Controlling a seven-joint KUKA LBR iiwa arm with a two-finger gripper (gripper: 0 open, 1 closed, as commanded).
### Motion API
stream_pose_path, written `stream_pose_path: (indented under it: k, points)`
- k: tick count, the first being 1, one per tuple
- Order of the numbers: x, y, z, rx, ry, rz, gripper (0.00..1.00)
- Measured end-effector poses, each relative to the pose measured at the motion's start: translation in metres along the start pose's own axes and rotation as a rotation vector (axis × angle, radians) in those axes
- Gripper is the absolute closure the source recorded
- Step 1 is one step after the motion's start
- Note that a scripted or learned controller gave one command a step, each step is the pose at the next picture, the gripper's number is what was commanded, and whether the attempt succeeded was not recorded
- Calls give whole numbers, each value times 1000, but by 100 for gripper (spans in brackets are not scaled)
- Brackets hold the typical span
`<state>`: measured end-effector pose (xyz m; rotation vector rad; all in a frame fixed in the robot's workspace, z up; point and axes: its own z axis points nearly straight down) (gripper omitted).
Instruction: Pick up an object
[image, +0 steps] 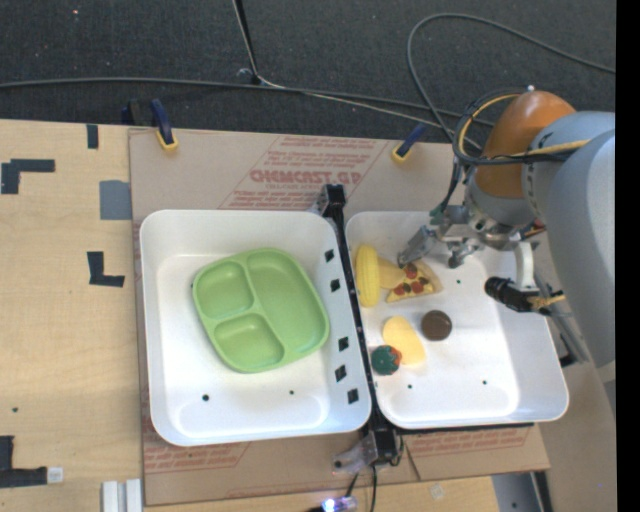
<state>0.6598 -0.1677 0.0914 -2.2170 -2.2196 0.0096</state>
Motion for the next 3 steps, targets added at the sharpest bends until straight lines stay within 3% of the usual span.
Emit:
stream_pose_path:
  k: [1,3]
  points:
    - [1,2,-15,-6,-1,-2,100]
    - [-3,7,-121,-12,0,-1,100]
